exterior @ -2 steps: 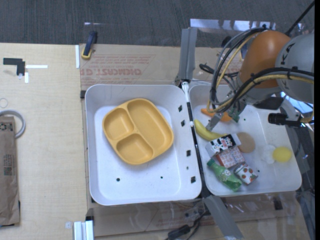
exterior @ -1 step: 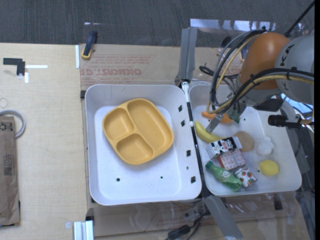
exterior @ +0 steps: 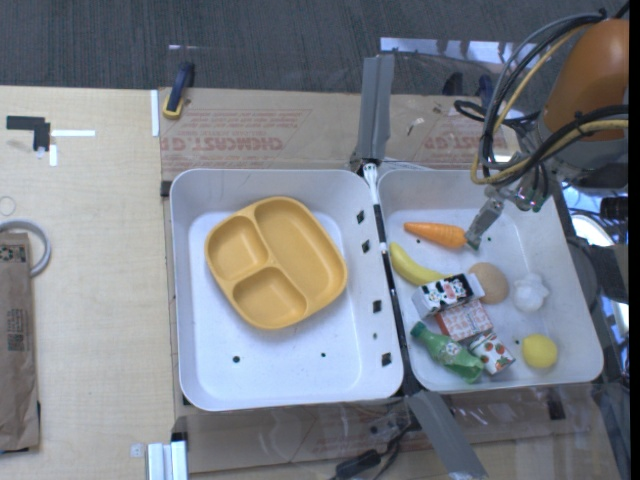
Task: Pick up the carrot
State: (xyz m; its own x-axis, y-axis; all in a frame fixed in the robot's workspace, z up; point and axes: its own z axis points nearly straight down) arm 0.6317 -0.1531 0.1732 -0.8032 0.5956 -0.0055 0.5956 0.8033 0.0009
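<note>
The carrot [exterior: 436, 233] lies on its side in the right bin [exterior: 575, 268], toward the far edge, its thick end pointing at the gripper [exterior: 480, 230] and its thin tip pointing at the wall shared with the left bin [exterior: 190, 288]. I read it as a toy — light, rigid, smooth-skinned, so likely a bit slippery and prone to roll or skid if nudged off-centre. I would take it across the thick half, fingers closing on its two long sides, where the taper is least likely to squeeze it out.

The gripper sits at the carrot's thick end, touching or nearly touching it; from this angle I cannot tell whether the jaws are spread or closed, and I see nothing between them.

Just on the near side of the carrot lies a banana [exterior: 415, 267], curving toward the bin's middle — close enough to get bumped. Beyond it, toward the near edge, sit a black-and-white carton [exterior: 447, 292], a tan egg-like ball [exterior: 490, 282], a red box [exterior: 462, 320], a green item [exterior: 445, 353], a white lump [exterior: 530, 291] and a lemon [exterior: 539, 351].

The left bin carries a yellow divided plate [exterior: 275, 261].
</note>
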